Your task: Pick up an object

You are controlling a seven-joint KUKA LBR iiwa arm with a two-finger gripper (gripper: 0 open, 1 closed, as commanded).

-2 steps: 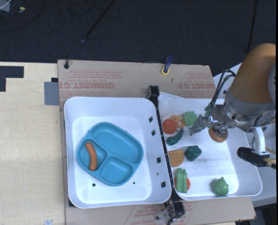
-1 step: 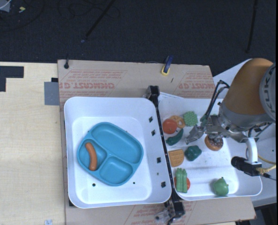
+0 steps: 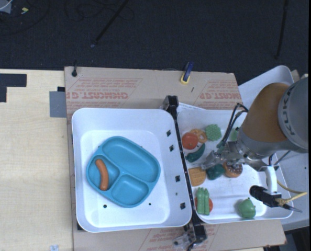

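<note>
My gripper is low in the right bin, near its middle, among several toy foods. A dark teal piece lies right under it and a red-brown piece sits just to its right. A dark green cucumber and a red tomato lie to its left. A green broccoli is farther back. An orange-brown piece rests by the bin's left wall. I see nothing lifted off the bin floor.
A green pepper and a green-and-red piece lie at the right bin's front. The left bin holds a blue divided plate with an orange sausage in its left compartment. The grey arm comes in from the right.
</note>
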